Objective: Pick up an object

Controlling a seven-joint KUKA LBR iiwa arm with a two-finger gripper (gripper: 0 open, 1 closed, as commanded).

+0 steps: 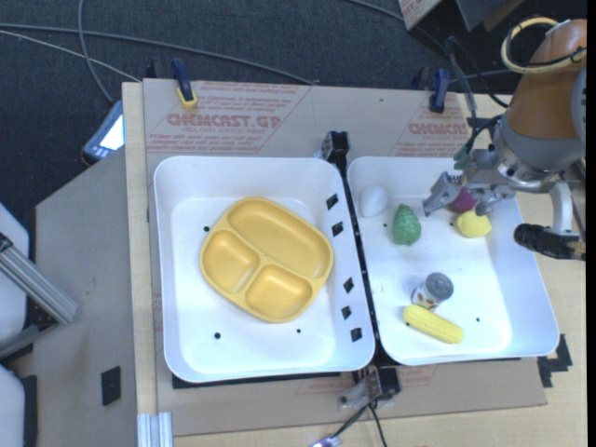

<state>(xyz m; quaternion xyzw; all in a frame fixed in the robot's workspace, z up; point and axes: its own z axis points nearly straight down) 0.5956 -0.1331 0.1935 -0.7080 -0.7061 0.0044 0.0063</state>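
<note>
So there are two white bins side by side on the bench. The left bin (177,250) has exactly one thing in it: a yellow divided tray (267,259) with three compartments, sitting about dead centre and turned a bit askew.

The right bin (521,296) is where my stuff is. I count six small objects in there:
- one white roundish piece (373,199) up at about 10 o'clock in the bin
- one green strawberry-shaped thing (406,225) just below and right of it, close but not touching as far as I can see
- one yellow lemon-ish piece (474,225) at about 1 o'clock
- one small magenta object (463,199) right above the lemon, partly hidden by my hardware
- one little can (432,290) lying tipped at about 6 o'clock
- one corn cob (433,324) just under the can, nearly touching it, lying slantwise

My gripper (464,192) is down over the 1 o'clock part of the right bin, right on top of the magenta thing and just above the lemon. Honestly I can't tell whether it's open, closed or gripping anything; that whole bit is a jumble from this angle. My arm (549,91) comes in from 3 o'clock, orange band showing.
</note>
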